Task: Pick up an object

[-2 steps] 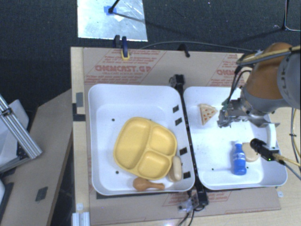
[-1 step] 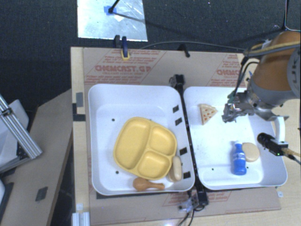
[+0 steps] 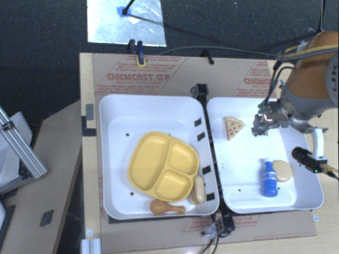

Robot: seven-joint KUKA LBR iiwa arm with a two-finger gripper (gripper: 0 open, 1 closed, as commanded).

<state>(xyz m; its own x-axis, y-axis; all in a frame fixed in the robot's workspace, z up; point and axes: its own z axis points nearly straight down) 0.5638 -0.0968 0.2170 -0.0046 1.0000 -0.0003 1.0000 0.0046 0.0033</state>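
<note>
The gripper [image 3: 260, 125] hangs over the right bin [image 3: 238, 200], just right of the wedge of toy pizza [image 3: 233, 127]; whether it is spread or closed I cannot tell. That wedge is the nearest thing to take, lying flat and apart from the rest. Toward the front of the same bin a blue bottle [image 3: 269, 178] lies touching a beige bun [image 3: 283, 171]. The left bin [image 3: 116, 110] holds a yellow tray [image 3: 163, 165] with a drumstick [image 3: 167, 208] and a pale roll [image 3: 198, 189] at its front edge.
</note>
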